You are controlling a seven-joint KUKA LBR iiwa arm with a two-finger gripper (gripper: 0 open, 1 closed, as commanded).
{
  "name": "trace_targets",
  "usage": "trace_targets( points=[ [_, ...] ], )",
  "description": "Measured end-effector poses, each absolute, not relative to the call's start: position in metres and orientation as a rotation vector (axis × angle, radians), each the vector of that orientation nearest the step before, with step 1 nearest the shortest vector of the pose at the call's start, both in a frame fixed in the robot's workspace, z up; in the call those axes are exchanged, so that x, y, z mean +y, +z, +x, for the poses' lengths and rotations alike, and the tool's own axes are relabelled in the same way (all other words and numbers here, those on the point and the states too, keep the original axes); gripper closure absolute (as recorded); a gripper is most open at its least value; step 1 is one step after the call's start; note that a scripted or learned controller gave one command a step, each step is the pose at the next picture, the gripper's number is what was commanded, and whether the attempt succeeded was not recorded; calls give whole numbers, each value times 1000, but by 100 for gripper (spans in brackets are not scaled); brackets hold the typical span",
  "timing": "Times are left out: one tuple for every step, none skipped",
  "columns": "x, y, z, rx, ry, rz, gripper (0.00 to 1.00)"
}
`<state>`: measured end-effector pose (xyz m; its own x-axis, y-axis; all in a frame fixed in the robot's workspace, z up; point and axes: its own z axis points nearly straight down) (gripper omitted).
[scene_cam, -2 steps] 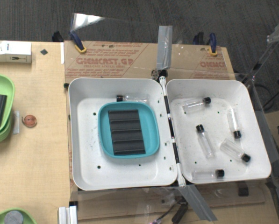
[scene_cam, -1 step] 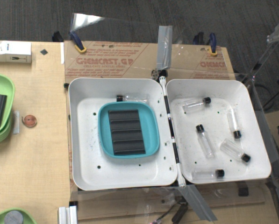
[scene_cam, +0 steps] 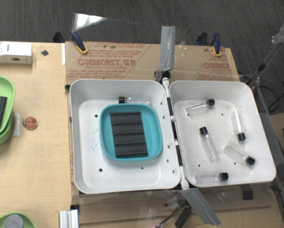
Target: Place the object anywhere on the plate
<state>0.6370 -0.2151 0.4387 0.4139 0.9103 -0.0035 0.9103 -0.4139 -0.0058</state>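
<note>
A teal plate (scene_cam: 107,127) lies in the left white bin (scene_cam: 84,175), carrying a black ribbed insert (scene_cam: 128,133). One clear vial with a black cap (scene_cam: 132,100) rests just behind the plate in the left bin. The right bin (scene_cam: 256,103) holds several clear vials with black caps: one near the back (scene_cam: 200,106), one in the middle (scene_cam: 208,143), one at the right (scene_cam: 238,125), one at the lower right (scene_cam: 239,154) and one near the front edge (scene_cam: 212,177).
A cardboard sheet (scene_cam: 113,61) with clamps lies behind the bins. A green tray (scene_cam: 4,94) with a black item sits at the far left on the wooden bench. A small white box (scene_cam: 11,53) is at the back left.
</note>
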Motion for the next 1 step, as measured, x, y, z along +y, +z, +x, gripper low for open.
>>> trace_targets(
  points=[
    [-215, 439, 637, -1699, 9, -2639, 0]
  ],
)
